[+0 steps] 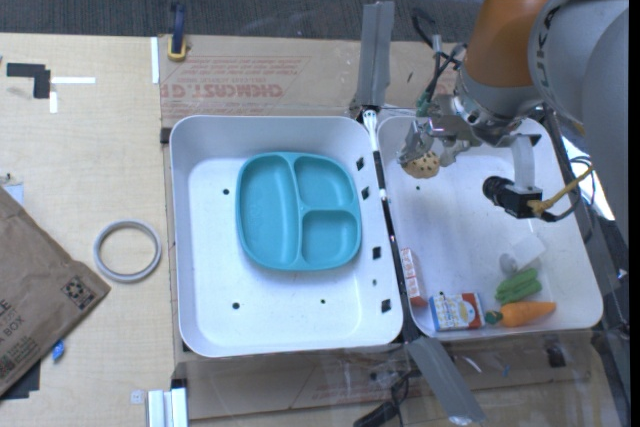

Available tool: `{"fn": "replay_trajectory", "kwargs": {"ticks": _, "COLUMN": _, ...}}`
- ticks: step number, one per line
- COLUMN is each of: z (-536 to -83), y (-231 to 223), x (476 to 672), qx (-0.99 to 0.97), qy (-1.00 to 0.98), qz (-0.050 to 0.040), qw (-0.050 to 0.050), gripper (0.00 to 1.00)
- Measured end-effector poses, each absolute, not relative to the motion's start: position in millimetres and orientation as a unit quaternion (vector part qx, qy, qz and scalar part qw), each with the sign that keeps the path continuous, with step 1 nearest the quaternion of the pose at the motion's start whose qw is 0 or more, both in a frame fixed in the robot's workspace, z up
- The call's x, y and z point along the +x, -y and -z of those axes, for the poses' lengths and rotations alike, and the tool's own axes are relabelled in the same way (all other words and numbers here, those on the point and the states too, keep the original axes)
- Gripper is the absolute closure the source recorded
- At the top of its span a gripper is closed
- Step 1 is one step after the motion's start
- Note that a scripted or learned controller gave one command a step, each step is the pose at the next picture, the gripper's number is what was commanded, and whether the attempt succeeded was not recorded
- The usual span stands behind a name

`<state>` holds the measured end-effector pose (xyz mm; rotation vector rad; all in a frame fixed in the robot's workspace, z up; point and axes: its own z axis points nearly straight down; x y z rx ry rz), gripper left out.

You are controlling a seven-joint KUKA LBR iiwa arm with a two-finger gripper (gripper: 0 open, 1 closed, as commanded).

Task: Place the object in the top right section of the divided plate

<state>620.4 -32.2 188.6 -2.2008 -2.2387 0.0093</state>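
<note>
Hidden/cut off: arm (560, 25) is cropped by the top and right edges; its bulk covers the right bin's far right corner. Gripper body sits in dark clutter of cables, finger shapes hard to separate.
Hard to make out: pale clear item (522, 250) in the right bin, low contrast against white floor, can't identify. Black object (505, 193) beside the arm's link, unclear what it is.
Gripper: (424, 153) over the far left corner of the right bin, close to the divider between bins. Fingers pinched on the cookie, which sits between the tips.
Cookie: (421, 163) small tan round piece with dark specks, hanging at the fingertips, appears lifted off the bin floor but height unclear. Well apart from the plate.
Divided plate: (298, 211) teal, three sections, flat in the middle of the left bin (200, 245); all sections bare.
Right bin: (450, 245) holds a small carton (456, 311), green vegetable toy (518, 287), carrot toy (524, 313) along the near edge; red-and-white packet (409, 275) against the left wall.
Bench: tape roll (127, 249) left of the left bin; brown cardboard box (35, 300) cut off by the left and bottom edges.
</note>
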Motion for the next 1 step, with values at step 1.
{"fn": "replay_trajectory", "kwargs": {"ticks": 1, "z": -188.7, "y": 26.9, "x": 538.1, "qx": -0.662, "qy": 0.750, "qz": -0.0023, "qw": 0.002, "gripper": 1.00}}
